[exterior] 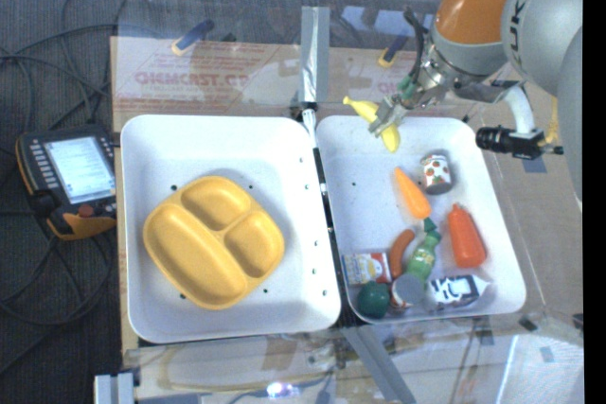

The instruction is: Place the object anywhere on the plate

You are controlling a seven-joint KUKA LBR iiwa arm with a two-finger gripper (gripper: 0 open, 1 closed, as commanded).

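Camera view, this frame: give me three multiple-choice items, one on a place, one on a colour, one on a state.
1. Where is the plate?
A. left bin
B. right bin
C. on the floor

2. What colour is the plate?
A. blue
B. yellow
C. red

3. What is the claw doing?
A. resting on the plate
B. holding a banana above the right bin
C. gripping the green bottle

Key: 1 A, it lies in the left bin; 2 B, it is yellow all over; 3 B, the banana sits between its fingers at the right bin's far edge.

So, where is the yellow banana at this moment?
The banana is at the far edge of the right bin, beside the gripper, apart from the plate in the left bin.
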